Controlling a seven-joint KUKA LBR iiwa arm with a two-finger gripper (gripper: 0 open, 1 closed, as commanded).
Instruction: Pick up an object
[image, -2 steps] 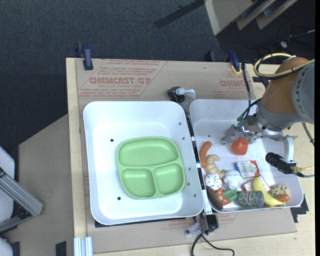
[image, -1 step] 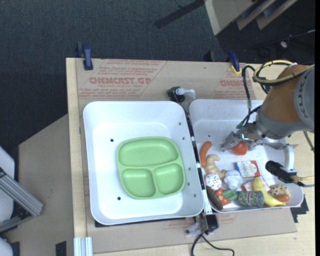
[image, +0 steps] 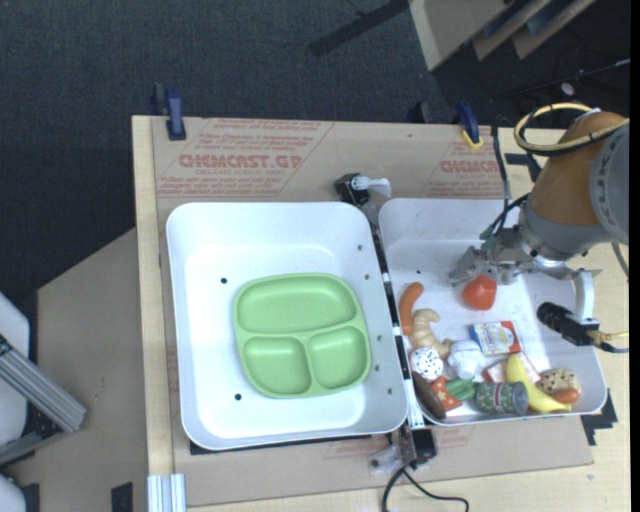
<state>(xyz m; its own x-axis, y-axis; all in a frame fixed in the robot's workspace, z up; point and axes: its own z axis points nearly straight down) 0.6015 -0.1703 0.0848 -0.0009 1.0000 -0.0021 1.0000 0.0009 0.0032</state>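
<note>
Tomato (image: 480, 292) lies just below jaws (image: 490, 266).

The bench (image: 300, 150) is covered by a brown board printed with red lettering, and the board is held at its far edge by two blue clamps (image: 175, 112). The floor (image: 150, 50) around the bench is laid with dark blue-grey carpet, which is evenly lit. A piece of pale wooden furniture (image: 500, 30) is seen at the top right, and a grey metal rail (image: 35, 385) is seen at the left edge.
</note>
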